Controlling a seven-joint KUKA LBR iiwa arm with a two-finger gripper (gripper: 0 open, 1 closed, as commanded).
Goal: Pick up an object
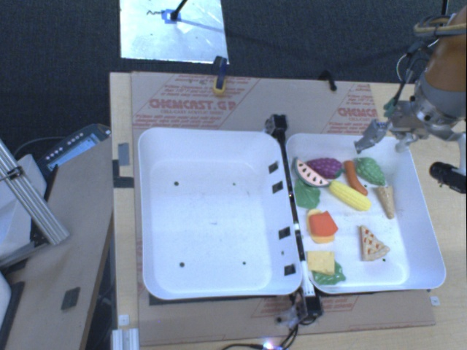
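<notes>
My gripper (384,140) hangs above the far edge of the right bin (427,257), its two fingers spread open with nothing between them. In the bin just below it lie a green leafy piece (371,170), an orange carrot (355,177) and purple grapes (327,167). A watermelon slice (309,174), a yellow corn cob (349,195) and an ice cream cone (385,200) lie nearby. Toward the front are an orange-red pepper (322,225), a pizza slice (373,244) and a yellow cheese block (320,261).
The left bin (157,141) sits beside the right one, with a black clipped divider (286,195) between them. A yellow and blue clamp (219,77) stands on the cardboard behind the bins. A grey device (73,144) rests at the left.
</notes>
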